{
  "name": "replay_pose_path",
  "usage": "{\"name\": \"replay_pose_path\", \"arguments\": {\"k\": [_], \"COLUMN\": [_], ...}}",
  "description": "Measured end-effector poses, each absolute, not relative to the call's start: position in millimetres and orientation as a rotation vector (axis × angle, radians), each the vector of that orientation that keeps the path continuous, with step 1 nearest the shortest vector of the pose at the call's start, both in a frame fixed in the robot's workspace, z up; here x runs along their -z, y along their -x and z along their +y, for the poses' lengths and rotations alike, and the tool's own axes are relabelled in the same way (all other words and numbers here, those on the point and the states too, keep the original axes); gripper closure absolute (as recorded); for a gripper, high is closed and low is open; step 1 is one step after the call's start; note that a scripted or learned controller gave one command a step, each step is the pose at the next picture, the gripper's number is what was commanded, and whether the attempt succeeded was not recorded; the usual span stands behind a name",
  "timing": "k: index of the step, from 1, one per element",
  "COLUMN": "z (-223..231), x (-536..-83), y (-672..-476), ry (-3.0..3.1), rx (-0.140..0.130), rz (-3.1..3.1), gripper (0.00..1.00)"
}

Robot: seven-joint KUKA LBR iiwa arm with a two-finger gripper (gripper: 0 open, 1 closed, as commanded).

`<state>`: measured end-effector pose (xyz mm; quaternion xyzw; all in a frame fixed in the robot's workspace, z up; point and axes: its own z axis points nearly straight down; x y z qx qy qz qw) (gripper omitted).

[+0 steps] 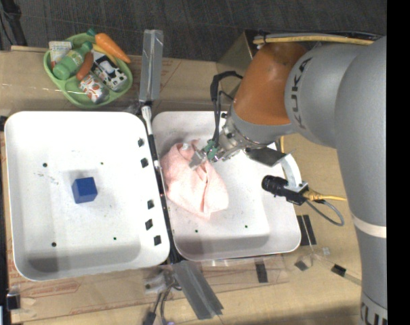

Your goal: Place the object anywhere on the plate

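A small blue cube (85,189) sits on the floor of the left white bin (28,134), left of its middle. In the right white bin (259,229) lies a pale pink, crumpled, cloth-like thing (198,185), close to the divider. My gripper (209,151) hangs low over the top edge of this pink thing, touching or almost touching it. A small greenish part shows at its tip. The grey arm with its orange band (269,83) reaches in from the right, above the right bin's far side. The cube lies far left of the gripper.
A green bowl (89,73) of toy food, with a carrot on top, stands behind the left bin. A black connector with a yellow cable (282,186) juts over the right bin's right side. Metal brackets run between the bins.
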<state>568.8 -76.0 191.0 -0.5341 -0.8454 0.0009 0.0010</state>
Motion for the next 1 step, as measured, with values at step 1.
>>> {"name": "replay_pose_path", "arguments": {"k": [1], "z": [-76.0], "x": [-231.7], "y": [-569.4], "ry": [1.671], "rx": [-0.002], "rz": [-2.659], "gripper": [1.0]}}
